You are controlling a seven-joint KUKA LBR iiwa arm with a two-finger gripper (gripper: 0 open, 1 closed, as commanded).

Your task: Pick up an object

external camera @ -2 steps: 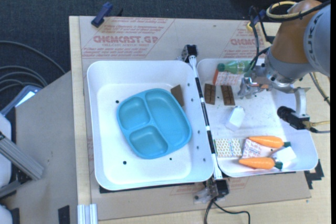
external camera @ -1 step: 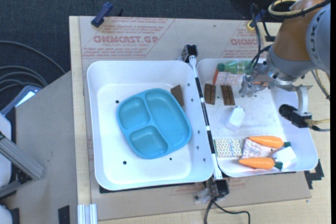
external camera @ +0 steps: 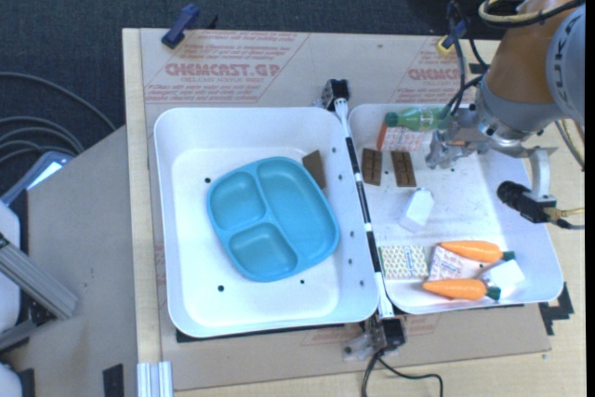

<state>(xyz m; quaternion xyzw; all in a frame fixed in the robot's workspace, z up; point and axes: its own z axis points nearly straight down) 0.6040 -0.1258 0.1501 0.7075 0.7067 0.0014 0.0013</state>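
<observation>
Two shallow white bins side by side on a brown bench [external camera: 232,60] printed with red lettering.

In the left bin [external camera: 177,228]: a blue three-compartment plate [external camera: 271,218], long axis running from 10 o'clock to 4 o'clock, and a small brown bar [external camera: 314,167] touching its 1 o'clock edge.

In the right bin [external camera: 535,242]: two carrots at the 5 o'clock corner, both lying nearly level. Upper carrot [external camera: 472,250] with green top toward 3 o'clock; lower carrot [external camera: 456,289] likewise, tip toward 9 o'clock. Between them a small red-and-white packet [external camera: 445,265], and just at 9 o'clock of it a pale patterned packet [external camera: 403,261]. Near the bin's middle, a small white block [external camera: 417,207]. Toward 11 o'clock, two brown bars [external camera: 388,168] standing side by side, long axes 12 to 6 o'clock, with a green bottle [external camera: 416,118] lying level just beyond them against the far wall.

Grey arm with orange band [external camera: 521,60] entering from 2 o'clock, wrist bent down over the right bin's far end. Gripper [external camera: 444,152] low beside the bars; impossible to tell whether spread or pressed together.
</observation>
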